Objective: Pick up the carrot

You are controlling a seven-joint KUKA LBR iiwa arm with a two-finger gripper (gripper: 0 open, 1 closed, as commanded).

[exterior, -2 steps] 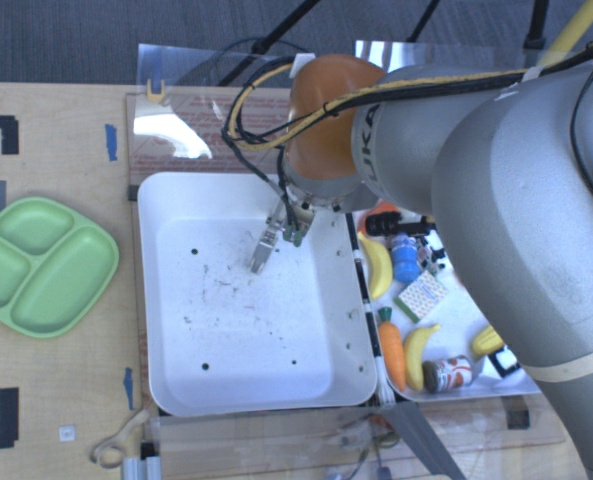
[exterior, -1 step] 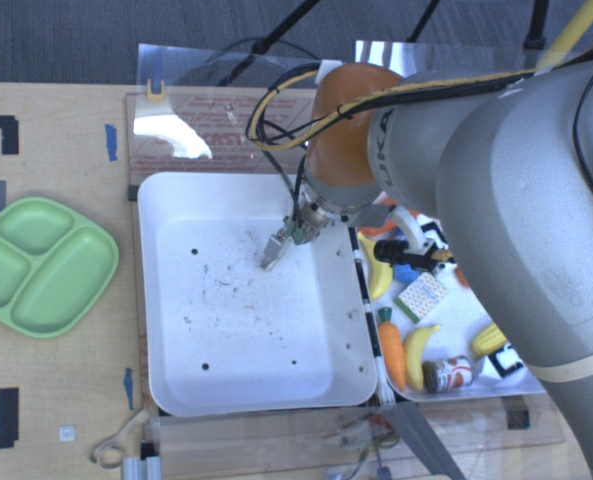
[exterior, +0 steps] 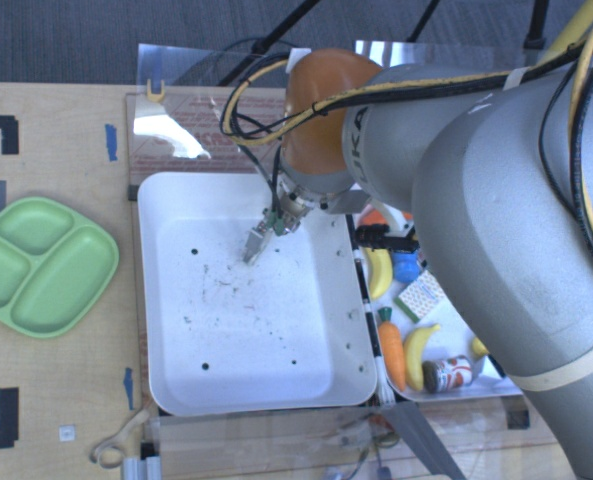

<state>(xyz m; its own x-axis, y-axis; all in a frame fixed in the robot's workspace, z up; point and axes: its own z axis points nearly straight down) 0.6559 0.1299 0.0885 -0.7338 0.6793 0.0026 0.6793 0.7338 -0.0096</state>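
Orange marks the target: the carrot [exterior: 392,354] lies lengthwise in the right bin [exterior: 496,376], close against that bin's left wall and toward the desk's front edge. A banana [exterior: 418,350] lies just beside it on the right, and a small can [exterior: 450,373] lies against the banana's far side. A second banana [exterior: 379,271] sits farther back along the same wall.

The pincer [exterior: 257,244] hangs over the left bin [exterior: 176,268], above its bare rear-centre floor. Its fingers appear drawn close together with nothing between them; the blur at the tips leaves the exact gap uncertain.

Risks from this position:
1. The carrot is in the other bin, well apart from the pincer, on the far side of the divider [exterior: 361,298] formed by the two bin walls. A low traverse would likely strike that divider.
2. The carrot is crowded by the wall and the banana. Narrow-set fingers would probably land on top of it or catch the banana instead.
3. The large arm body overhangs the right bin and hides part of it, so contents there cannot be fully checked.
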